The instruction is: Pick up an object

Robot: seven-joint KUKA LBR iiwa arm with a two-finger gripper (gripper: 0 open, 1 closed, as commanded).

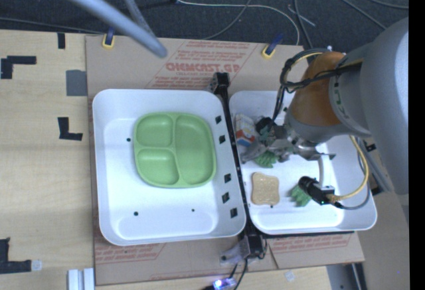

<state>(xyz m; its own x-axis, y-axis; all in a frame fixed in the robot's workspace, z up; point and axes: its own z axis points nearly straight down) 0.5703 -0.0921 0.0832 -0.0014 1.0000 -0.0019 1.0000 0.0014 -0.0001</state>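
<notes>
One pincer (273, 146), low in the right bin (352, 217), in that bin's left half, under the grey arm (372, 96) that comes in from the right. Apart or together: cannot tell, the tip lost among dark parts and small things.

Just below and left of the pincer, touching it or very nearly, a dark green piece (267, 158). Squat, a little wider than tall in the view, so long axis roughly left to right. Too small to tell which end leads.

Up and left of the pincer, close to the bin's left wall, a small heap of oddments (246, 131) in white, red and blue, not to be told apart.

Below the dark green piece, a tan slice (265, 189) flat on the bin floor. Long axis up and down the view, left edge near the left wall with a narrow white strip between.

Right of the slice, near it, a second green piece (297, 196), not far from the bin's lower wall. Open white floor toward the lower right corner; upper right part covered by the arm.

Across the black-clipped shared edge (229, 149), the left bin (109, 149). Flat in its upper middle, a pale green divided plate (176, 149) with rounded corners, turned slightly. Wide bare floor below the plate, a narrower strip at its left.

Under both bins, a cardboard sheet (199, 63) on the wooden table (40, 169).
</notes>
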